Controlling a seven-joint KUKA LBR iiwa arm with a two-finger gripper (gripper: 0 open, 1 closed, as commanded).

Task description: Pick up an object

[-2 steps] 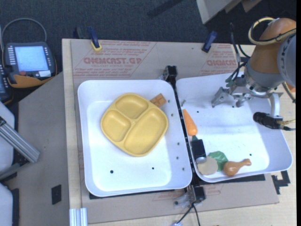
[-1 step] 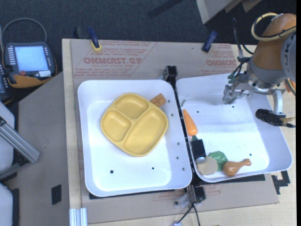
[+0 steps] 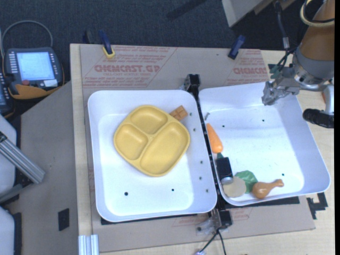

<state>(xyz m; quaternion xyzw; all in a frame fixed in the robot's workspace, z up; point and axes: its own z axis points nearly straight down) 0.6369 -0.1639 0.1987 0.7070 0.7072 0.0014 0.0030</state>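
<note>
In the camera view we find the gripper (image 3: 272, 95) hanging over the far edge of the right bin (image 3: 265, 137), and we cannot tell what state the tool is in, nor do we see anything carried in it. The candidates lie well apart from it, along that bin's left wall and near corner: an orange carrot (image 3: 214, 137), a black block (image 3: 224, 168), a pale round piece (image 3: 234, 187), a green piece (image 3: 247, 177) touching it, and a tan drumstick (image 3: 266, 187). We judge these to be light, stiff plastic toys, smooth and apt to slip; the drumstick's narrow shank or the carrot's middle offers the surest hold. In the left bin (image 3: 106, 185) a yellow divided plate (image 3: 151, 139) rests with a small brown block (image 3: 179, 112) at its far edge; we think the plate too broad to grasp.
</note>
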